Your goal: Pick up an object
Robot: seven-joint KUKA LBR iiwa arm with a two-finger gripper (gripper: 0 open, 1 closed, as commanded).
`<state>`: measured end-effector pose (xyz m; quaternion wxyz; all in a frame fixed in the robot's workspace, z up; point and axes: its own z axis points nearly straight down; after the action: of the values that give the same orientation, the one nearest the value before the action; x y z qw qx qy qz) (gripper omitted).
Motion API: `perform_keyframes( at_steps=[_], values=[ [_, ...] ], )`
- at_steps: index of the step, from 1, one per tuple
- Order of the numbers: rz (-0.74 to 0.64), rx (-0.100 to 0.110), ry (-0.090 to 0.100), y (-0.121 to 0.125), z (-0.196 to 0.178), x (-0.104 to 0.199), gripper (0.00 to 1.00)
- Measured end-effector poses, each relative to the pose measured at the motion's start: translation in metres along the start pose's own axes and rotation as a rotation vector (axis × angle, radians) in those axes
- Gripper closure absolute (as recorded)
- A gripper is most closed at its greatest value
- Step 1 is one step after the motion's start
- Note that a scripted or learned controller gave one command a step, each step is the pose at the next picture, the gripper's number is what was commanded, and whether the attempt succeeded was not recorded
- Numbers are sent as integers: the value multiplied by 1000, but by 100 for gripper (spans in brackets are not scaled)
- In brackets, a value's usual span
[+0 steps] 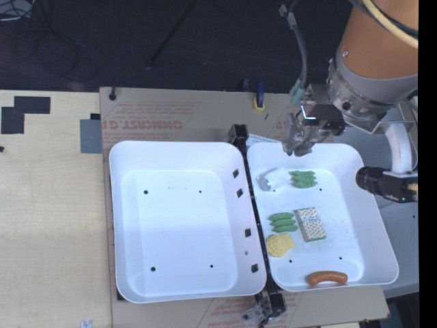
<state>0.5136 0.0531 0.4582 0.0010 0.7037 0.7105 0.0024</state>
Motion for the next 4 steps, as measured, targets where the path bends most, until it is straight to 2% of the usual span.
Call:
perform_keyframes(
  at_steps=[1,2,3,4],
  values=[
    [8,3,-2,23,-35,13,100],
    [10,27,-5,-42,106,26,100],
    [15,11,-4,-39,124,-34,100],
    [19,11,-4,-41,141,-124,100]
  ],
)
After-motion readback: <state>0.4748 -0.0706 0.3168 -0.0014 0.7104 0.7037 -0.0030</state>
